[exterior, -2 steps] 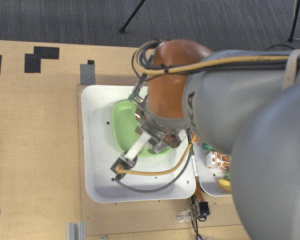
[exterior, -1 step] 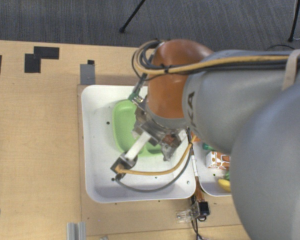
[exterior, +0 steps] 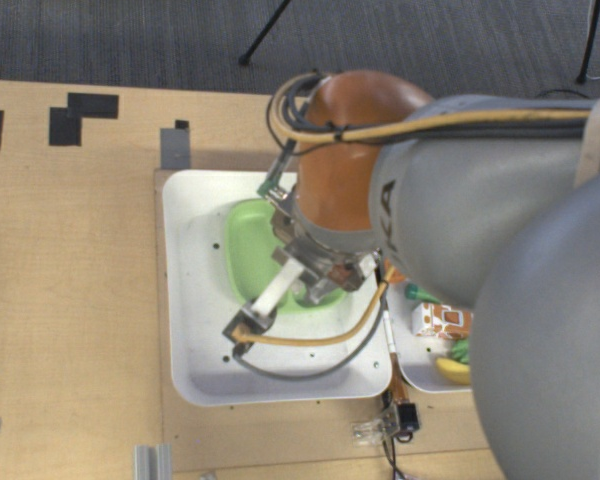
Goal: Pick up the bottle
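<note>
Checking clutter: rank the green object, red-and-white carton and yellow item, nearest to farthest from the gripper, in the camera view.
1. Green object, left bin, beneath the gripper.
2. Red-and-white carton, right bin.
3. Yellow item, right bin, lower in view than the carton.

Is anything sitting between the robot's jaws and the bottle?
Nothing visible does, though the wrist hides the contact spot. It hangs over a pale green object, possibly the bottle, in the left bin.
</note>
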Available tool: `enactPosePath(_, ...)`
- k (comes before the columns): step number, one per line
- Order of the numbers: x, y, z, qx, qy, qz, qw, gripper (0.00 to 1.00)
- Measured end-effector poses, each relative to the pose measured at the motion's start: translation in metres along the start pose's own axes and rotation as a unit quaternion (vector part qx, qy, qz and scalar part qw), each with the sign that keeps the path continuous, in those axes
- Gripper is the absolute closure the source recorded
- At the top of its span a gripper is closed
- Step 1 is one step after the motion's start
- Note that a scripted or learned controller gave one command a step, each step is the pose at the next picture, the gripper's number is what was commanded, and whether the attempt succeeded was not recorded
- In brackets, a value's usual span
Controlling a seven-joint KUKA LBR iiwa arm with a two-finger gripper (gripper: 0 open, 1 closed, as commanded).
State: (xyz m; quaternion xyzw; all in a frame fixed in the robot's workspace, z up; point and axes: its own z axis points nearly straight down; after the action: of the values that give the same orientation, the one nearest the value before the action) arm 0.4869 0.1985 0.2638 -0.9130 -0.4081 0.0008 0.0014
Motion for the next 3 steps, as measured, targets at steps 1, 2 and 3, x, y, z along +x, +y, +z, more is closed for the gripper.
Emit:
enactPosePath(1,0.0,0.0,0.0,0.0,0.0,0.0,1.0,0.0)
enactPosePath(2,0.001,0.0,-0.01,0.0,0.0,-0.002,1.0,1.0)
enactPosePath(3,0.01,-0.006,-0.154,-0.002,0.002,0.165,0.9864,1.0)
